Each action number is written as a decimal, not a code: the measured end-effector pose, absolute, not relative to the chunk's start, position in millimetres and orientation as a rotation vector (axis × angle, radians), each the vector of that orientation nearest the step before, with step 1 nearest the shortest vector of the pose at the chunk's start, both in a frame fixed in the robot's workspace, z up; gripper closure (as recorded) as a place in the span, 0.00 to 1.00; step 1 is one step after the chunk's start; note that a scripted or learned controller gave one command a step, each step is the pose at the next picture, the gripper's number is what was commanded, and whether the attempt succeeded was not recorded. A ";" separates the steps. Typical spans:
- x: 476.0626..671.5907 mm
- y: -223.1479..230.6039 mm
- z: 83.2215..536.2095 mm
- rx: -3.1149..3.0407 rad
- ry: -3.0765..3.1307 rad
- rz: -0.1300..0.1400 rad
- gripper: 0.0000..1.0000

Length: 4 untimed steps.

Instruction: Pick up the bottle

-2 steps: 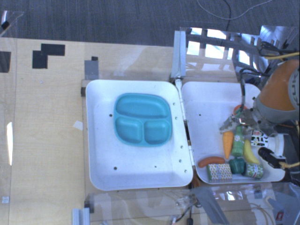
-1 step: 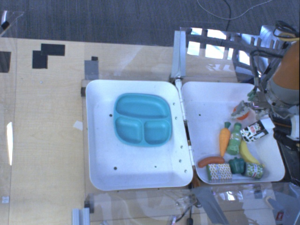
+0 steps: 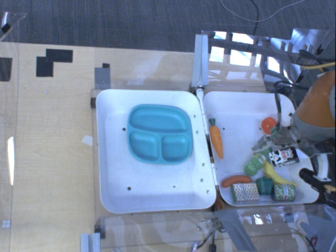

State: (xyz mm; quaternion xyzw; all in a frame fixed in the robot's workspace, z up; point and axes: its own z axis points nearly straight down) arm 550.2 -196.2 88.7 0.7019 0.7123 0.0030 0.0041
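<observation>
The grey arm with its orange band (image 3: 317, 106) reaches in from the right and bends down over the right white bin (image 3: 236, 109), its tool (image 3: 269, 143) low among the things near that bin's right side; whether the tool is spread or pressed together cannot be told, since its tips blur into the clutter. The arm's body covers the bin's far right wall and part of what lies under it. The green bottle (image 3: 255, 164) lies tilted on the bin floor just below and left of the tool, near a yellow banana (image 3: 278, 176) and a black-and-white carton (image 3: 283, 156). Also in this bin: a toy carrot (image 3: 216, 139) along the left wall, a red-orange ball (image 3: 269, 124), a sausage (image 3: 236, 180), a patterned box (image 3: 245, 192), a green block (image 3: 264, 186) and a small can (image 3: 284, 192). The left white bin (image 3: 110, 156) holds a blue divided plate (image 3: 160, 133); both bins sit on the table (image 3: 47, 156)
</observation>
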 end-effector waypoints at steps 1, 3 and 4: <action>553.0 -194.7 101.1 2.192 2.233 0.016 1.00; 586.4 -130.7 88.7 2.310 2.119 0.012 0.00; 586.3 -130.9 88.7 2.310 2.119 0.012 0.00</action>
